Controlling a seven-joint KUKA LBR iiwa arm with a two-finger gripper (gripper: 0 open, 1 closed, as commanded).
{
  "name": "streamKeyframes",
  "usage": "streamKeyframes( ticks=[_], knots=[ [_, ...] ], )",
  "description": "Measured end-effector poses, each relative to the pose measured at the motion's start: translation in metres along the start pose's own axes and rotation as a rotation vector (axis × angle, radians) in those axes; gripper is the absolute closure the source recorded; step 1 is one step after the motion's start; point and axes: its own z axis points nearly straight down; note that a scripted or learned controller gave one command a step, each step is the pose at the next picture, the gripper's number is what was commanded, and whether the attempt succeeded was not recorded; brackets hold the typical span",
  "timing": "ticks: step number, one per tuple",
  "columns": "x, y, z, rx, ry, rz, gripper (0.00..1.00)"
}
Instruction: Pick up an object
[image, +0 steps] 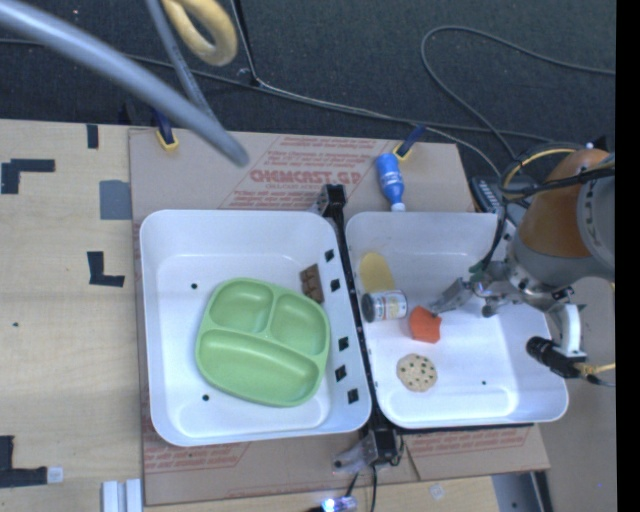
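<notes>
The gripper (447, 297), its open-or-shut state not discernible, is being positioned at two o'clock of the orange block (425, 326); centring above it is being advised.

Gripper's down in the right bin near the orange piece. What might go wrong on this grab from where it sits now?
1. The gripper sits right beside the orange block, and the small jar lies just to the block's left; closing or pushing could knock the block into the jar rather than catch it.
2. The jar lies on its side, so a nudge may roll it toward the yellow piece or the cookie.
</notes>
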Motion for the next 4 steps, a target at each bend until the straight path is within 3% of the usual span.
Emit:
streamKeyframes(
  ticks=[1, 2, 4],
  knots=[
    [-0.001, 0.006, 0.012, -0.017, -0.004, -0.001, 0.0],
    [-0.001, 0.005, 0.004, -0.014, -0.006, -0.004, 1.0],
    [-0.001, 0.002, -0.122, -0.006, -0.001, -0.003, 1.0]
  ],
)
